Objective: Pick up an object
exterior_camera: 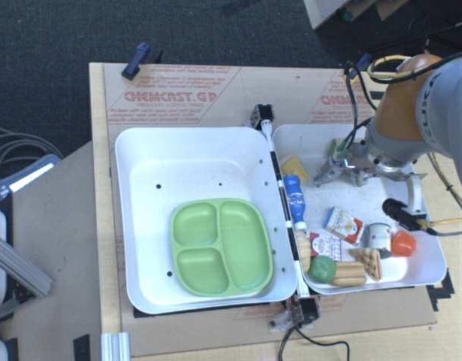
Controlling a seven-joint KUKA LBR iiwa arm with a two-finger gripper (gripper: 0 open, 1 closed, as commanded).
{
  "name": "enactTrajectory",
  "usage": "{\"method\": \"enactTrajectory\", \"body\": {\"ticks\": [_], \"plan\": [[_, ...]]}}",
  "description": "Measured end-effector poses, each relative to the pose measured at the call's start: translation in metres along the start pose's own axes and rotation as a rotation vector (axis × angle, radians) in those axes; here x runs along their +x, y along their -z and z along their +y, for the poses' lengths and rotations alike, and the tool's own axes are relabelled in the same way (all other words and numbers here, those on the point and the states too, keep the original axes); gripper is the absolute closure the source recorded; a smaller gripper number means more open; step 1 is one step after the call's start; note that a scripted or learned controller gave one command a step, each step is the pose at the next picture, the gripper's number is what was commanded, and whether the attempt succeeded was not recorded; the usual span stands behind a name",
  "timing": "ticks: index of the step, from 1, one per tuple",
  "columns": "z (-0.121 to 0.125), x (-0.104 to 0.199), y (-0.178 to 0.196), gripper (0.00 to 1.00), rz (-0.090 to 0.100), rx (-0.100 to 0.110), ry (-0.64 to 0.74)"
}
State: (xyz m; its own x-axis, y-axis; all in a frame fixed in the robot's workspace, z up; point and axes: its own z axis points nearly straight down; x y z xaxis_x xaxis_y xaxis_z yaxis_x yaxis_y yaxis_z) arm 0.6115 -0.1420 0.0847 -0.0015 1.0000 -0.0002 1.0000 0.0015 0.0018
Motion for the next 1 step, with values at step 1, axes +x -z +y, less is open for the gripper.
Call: {"method": "enactTrajectory", "body": {"ticks": [1], "plan": [[0.0547, -0.0187, 0.0001, 0.00, 0.001, 0.005, -0.001]]}}
